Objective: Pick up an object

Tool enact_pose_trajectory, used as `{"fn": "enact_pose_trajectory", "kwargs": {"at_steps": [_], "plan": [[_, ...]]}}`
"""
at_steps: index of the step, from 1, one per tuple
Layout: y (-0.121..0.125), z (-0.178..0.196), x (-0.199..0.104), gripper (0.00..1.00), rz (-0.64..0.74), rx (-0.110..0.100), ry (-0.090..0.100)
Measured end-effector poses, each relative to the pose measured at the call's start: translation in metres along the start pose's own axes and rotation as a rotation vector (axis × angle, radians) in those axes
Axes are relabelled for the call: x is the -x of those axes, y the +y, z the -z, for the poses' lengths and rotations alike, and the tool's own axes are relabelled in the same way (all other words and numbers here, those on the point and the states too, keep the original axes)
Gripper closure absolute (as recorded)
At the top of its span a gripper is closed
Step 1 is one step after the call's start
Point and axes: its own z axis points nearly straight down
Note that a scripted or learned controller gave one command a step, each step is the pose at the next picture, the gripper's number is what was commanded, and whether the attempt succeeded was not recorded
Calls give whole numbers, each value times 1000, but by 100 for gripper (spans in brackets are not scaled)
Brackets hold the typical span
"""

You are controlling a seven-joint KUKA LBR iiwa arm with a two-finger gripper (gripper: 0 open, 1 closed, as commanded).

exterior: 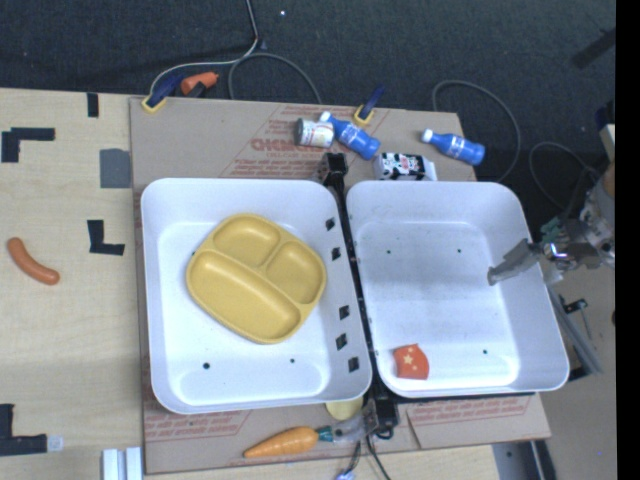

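A small red-orange object point(411, 361) lies near the front edge of the right bin point(440, 208). The left bin point(165, 268) holds a yellow divided plate point(256, 278). My gripper point(512, 264) reaches in over the right rim of the right bin, low and pointing left. It is well to the right of and behind the red-orange object, apart from it. Nothing is visibly held in it.
Behind the bins lie a white bottle point(315, 131), two blue bottles point(356, 137) point(456, 147) and a black-and-white pack point(405, 166). A carrot point(283, 443) rests in front of the bins. A sausage point(32, 261) is on the bench at far left.
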Motion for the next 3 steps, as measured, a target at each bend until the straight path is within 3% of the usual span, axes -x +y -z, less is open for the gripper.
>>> {"fn": "enact_pose_trajectory", "kwargs": {"at_steps": [1, 2, 3], "plan": [[16, -167, -46, 0, 1, 6, -3], [55, -119, -107, 0, 8, 5, 2], [33, -164, -22, 0, -4, 2, -2]]}}
